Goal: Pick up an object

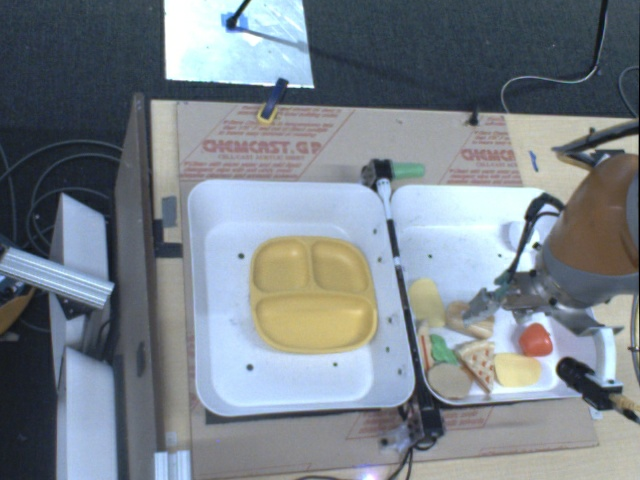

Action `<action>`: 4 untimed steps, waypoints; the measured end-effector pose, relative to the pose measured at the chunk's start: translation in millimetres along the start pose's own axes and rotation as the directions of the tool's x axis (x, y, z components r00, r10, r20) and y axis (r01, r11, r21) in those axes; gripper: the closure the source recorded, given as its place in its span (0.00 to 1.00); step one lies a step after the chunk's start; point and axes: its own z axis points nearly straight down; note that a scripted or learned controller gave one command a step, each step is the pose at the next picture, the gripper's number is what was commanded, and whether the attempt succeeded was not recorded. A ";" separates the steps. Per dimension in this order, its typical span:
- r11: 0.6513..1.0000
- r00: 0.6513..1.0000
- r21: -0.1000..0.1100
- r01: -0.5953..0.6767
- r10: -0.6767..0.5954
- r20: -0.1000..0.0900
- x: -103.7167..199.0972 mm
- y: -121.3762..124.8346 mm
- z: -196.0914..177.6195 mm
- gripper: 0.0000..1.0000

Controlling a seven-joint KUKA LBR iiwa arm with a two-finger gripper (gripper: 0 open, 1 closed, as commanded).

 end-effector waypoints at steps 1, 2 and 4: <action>1.000 1.000 -0.015 -0.007 0.007 0.007 -1.9 -1.6 65.6 0.00; 1.000 1.000 -0.021 -0.001 0.001 0.010 -18.2 67.9 61.8 0.00; 1.000 1.000 -0.016 -0.005 0.005 0.007 11.4 25.5 52.5 1.00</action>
